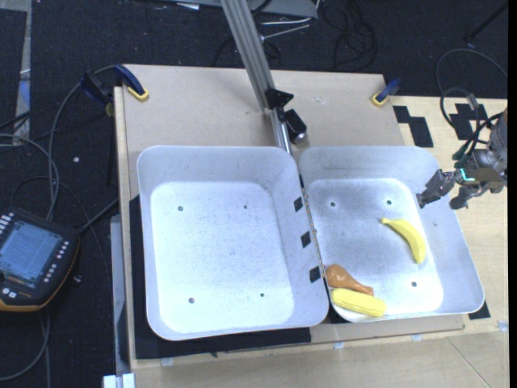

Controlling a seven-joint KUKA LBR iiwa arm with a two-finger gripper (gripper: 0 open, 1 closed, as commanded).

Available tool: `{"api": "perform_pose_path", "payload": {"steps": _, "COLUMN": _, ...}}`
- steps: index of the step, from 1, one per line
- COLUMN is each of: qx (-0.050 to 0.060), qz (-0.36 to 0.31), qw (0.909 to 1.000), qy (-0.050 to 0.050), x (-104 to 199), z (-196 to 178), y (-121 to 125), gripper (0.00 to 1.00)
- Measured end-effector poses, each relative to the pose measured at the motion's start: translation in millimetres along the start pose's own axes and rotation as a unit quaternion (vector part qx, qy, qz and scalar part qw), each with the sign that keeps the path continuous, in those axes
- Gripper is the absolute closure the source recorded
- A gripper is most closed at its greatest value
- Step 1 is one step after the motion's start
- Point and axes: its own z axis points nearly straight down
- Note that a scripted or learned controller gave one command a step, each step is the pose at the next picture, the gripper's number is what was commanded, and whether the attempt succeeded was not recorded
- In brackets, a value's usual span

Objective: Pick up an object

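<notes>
Near the right bin's [452,241] middle-right, a yellow banana [407,236] lies loose on the white floor, curved, touching nothing. Toward that bin's front-left corner sit a yellow corn cob [359,302] and an orange-brown drumstick-like toy [347,279], touching each other, well apart from the banana. Any of the three could be the pick target; can't tell which one is meant.

Gripper [449,191] hangs over the bin's right rim near the back corner, fingers spread apart, nothing between them. It is off to the side of the banana, not above it.

Progress, as I judge it: early. Nothing grasped, nothing lifted. Left to do: move in over an object, descend, close, raise.

Left bin [161,217] sits just beside the right one, the two rims meeting at the middle. Both rest on a tan bench [210,103] with yellow-and-blue clamps [129,82] at its back corners. A metal pole [246,39] rises from the back of the bench between the bins. Dark carpet floor around, cables running over it, a teach pendant [28,257] lying off the bench's left edge.
</notes>
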Motion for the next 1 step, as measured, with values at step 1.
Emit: {"api": "perform_pose_path", "payload": {"steps": 1, "qx": 0.000, "qz": 0.000, "qw": 1.0000, "qy": 0.000, "x": 0.0, "z": 0.0, "y": 0.0, "gripper": 0.00}}
